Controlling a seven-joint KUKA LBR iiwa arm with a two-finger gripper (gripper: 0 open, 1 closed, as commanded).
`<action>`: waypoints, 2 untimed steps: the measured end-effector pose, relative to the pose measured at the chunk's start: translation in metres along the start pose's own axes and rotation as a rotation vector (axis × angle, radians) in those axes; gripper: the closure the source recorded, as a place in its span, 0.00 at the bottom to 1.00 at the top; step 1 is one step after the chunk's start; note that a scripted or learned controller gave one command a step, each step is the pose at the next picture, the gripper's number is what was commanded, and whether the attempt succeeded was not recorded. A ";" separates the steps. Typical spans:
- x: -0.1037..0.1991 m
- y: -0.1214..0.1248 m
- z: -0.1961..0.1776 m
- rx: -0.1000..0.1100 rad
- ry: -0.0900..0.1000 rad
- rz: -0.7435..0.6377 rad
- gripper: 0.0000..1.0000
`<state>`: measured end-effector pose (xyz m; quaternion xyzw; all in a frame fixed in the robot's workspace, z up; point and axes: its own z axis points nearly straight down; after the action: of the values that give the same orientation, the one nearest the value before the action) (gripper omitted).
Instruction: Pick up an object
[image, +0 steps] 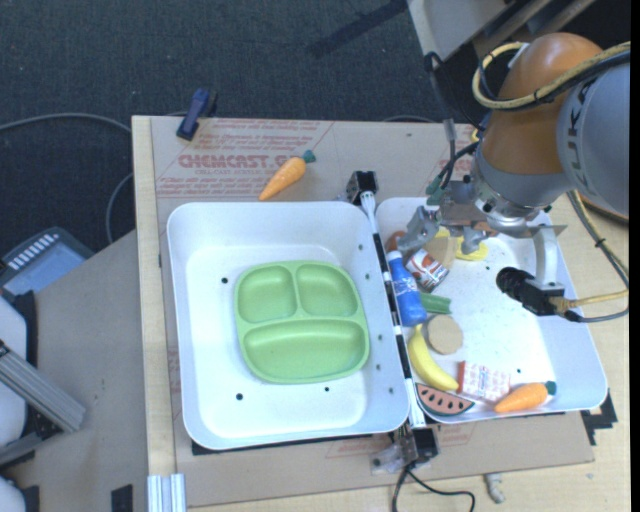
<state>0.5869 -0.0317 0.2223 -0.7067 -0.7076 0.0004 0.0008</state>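
Gripper (447, 222) low over the toys, nothing picked yet.
Fingers' state I cannot tell (wrist hides them); the can (430, 266) just below needs a descent.

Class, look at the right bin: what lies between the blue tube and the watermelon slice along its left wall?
In the camera view, the banana lies between the blue tube and the watermelon slice.

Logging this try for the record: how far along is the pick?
Done: the arm has reached over the right bin, and the gripper hangs above its far left corner, by the red-and-white can. In hand: nothing shows between the fingers. Left: grasping and lifting; the banana, blue tube and carrot lie in the bin.
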 end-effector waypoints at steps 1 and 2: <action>-0.053 0.017 0.031 -0.001 -0.001 0.002 0.00; -0.070 -0.001 0.135 0.001 -0.002 0.003 0.00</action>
<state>0.5859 -0.1019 0.0875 -0.7078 -0.7064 0.0014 0.0002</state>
